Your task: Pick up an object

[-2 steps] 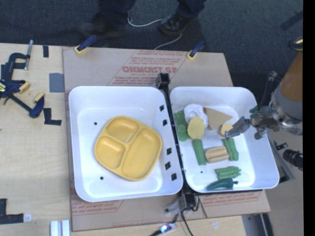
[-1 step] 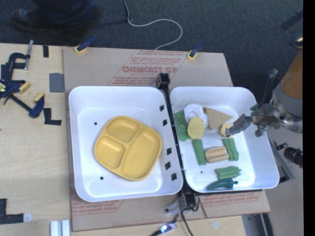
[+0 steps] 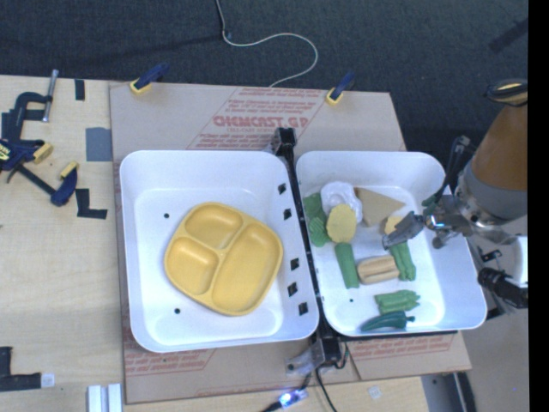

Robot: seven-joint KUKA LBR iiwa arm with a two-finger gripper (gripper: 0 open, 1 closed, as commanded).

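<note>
Front of right bin: dark green pepper-like piece (image 3: pixel 385 321) against the near wall, a lighter green ridged piece (image 3: pixel 397 299) just behind it
Middle of right bin: tan bread-shaped block (image 3: pixel 377 269) lying flat, a green stick (image 3: pixel 346 264) beside it on its left
Left bin (image 3: pixel 146 230): yellow divided plate (image 3: pixel 224 257) resting flat on the floor
Gripper (image 3: pixel 401 232): low over the right bin (image 3: pixel 463 303), close above the tan block; cannot tell whether the fingers are open or closed, nothing visibly between them
Handling: tan block looks light, stiff, likely smooth plastic; best taken across its short sides
Far end: yellow round piece (image 3: pixel 340 222), white item, tan wedge crowded together
</note>
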